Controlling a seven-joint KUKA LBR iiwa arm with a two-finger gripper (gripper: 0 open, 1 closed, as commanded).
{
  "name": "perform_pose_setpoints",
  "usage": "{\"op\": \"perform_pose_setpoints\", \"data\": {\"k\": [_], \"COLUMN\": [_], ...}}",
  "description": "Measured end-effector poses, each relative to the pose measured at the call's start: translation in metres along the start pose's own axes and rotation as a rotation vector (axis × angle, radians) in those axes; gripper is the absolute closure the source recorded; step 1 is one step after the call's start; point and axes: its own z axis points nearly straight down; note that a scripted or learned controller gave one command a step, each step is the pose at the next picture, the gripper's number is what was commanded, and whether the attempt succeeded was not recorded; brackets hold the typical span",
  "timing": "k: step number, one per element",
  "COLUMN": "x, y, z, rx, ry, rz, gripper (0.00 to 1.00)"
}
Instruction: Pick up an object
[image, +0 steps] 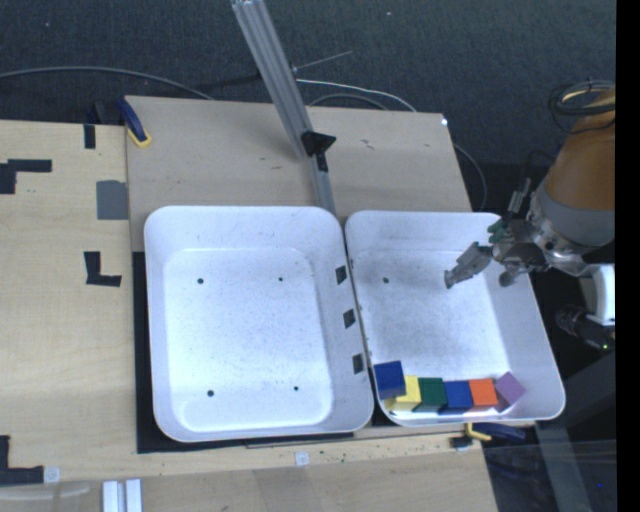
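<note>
— Readable writing anywhere?
— Small black tabs (349, 318) along the seam between the two bins, too small to show any lettering.
— Tool state?
— Two-finger gripper (487, 272) over the far right part of the right-hand shallow white bin (420, 228), fingers spread apart, nothing between them.
— Location of the pieces to pick?
— Lined up against the near wall of that bin, well apart from the gripper: blue cube (388, 377), yellow block (406, 400) half hidden under it, then green block (431, 392), second blue block (458, 396), orange block (483, 392), purple block (509, 387) tilted at the corner.
— Anything cut off?
— Grey arm with orange band (590, 170) clipped at the right.
</note>
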Motion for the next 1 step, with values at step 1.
{"op": "perform_pose_setpoints", "data": {"k": [1], "x": [0.0745], "y": [0.0264], "z": [-0.0810], "rx": [-0.010], "ry": [-0.001], "rz": [-0.008], "gripper": [0.00]}}
